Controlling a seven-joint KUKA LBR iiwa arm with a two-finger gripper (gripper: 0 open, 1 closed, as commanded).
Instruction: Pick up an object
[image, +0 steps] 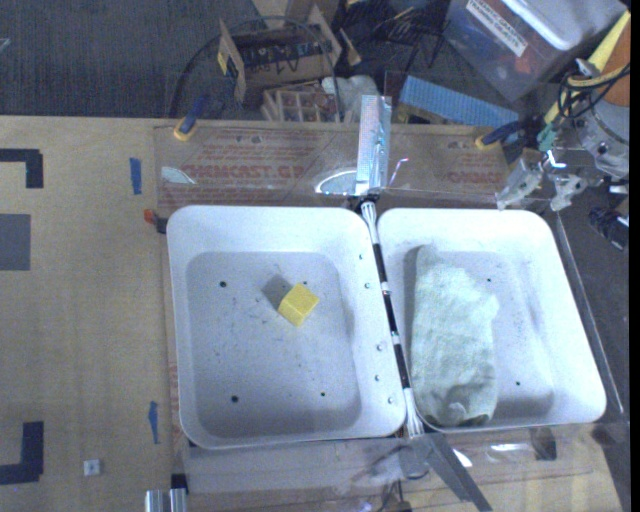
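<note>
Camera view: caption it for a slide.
Yellow block in the left bin, crumpled cloth in the right bin, gripper parked beyond.

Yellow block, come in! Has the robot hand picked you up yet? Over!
Hand parked past the right bin's far corner, nothing seen in it. Yellow block sits loose in the left bin. Pale cloth lies in the right bin. Nothing blocks the block.

A single fixed camera is looking down at a slant from above the worktop (80, 300), taking in both white bins (200, 240) side by side from moderately far.
</note>
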